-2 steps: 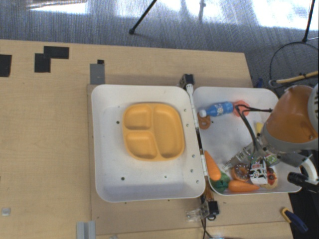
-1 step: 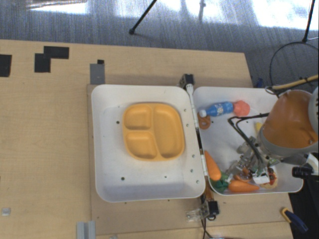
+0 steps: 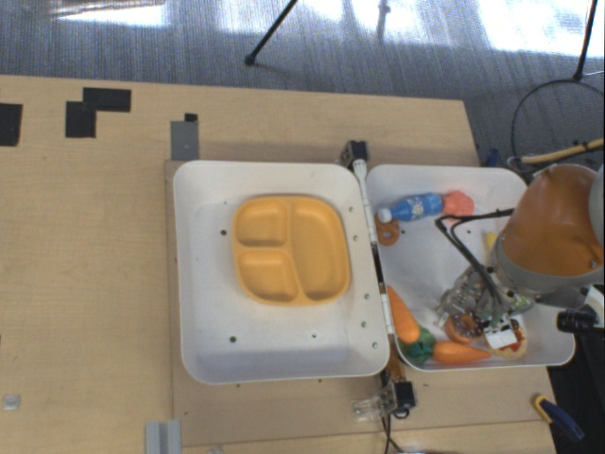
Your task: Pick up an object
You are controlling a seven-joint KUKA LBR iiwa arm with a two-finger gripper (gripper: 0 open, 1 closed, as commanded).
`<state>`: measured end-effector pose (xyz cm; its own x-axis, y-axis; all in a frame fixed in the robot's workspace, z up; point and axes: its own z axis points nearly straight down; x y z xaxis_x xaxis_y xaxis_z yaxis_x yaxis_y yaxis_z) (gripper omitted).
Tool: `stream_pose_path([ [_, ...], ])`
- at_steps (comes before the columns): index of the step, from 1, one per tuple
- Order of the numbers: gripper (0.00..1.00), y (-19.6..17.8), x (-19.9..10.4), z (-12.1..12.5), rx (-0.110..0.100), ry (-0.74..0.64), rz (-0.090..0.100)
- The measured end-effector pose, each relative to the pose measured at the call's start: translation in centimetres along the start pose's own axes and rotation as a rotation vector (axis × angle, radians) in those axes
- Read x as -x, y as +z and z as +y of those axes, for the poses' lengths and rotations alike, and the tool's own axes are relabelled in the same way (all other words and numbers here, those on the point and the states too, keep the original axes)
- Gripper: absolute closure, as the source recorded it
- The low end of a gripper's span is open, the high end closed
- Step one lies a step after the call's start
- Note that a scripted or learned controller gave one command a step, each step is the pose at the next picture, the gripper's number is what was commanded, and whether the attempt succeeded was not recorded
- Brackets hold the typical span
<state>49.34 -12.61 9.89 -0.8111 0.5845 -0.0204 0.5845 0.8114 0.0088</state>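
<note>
In the lower right of the frame, the grey two-finger gripper (image 3: 480,312) is down low inside the right-hand white bin (image 3: 473,180), sitting right over a small round orange-and-white toy (image 3: 465,329) near the bin's bottom edge. Whether the jaws are apart or together, I cannot tell from this angle; the wrist and cabling hide them. That little round piece looks like light, hard plastic, likely slick, so a pinch across its middle seems the safest hold. Crowding it are two orange plastic carrots: one (image 3: 405,316) lying along the bin's left wall, the other (image 3: 460,353) flat along the bottom edge, with a green leafy tuft (image 3: 420,350) between them. The near carrot could get nudged or caught by a finger. Up at the top of the bin, well apart, a blue plastic bottle (image 3: 414,207) lies on its side beside a pink round toy (image 3: 459,202). Over in the left-hand white bin (image 3: 203,348), a yellow divided plate (image 3: 288,249) sits in the centre, clear of the action.
</note>
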Motion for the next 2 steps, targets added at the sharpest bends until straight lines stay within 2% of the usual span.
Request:
stream_pose_path([
  [1, 1.00, -11.0, -4.8, 6.2, -0.002, -0.335, 0.016],
  [2, 1.00, -10.3, -3.1, 4.5, 0.001, -0.838, 0.017],
])
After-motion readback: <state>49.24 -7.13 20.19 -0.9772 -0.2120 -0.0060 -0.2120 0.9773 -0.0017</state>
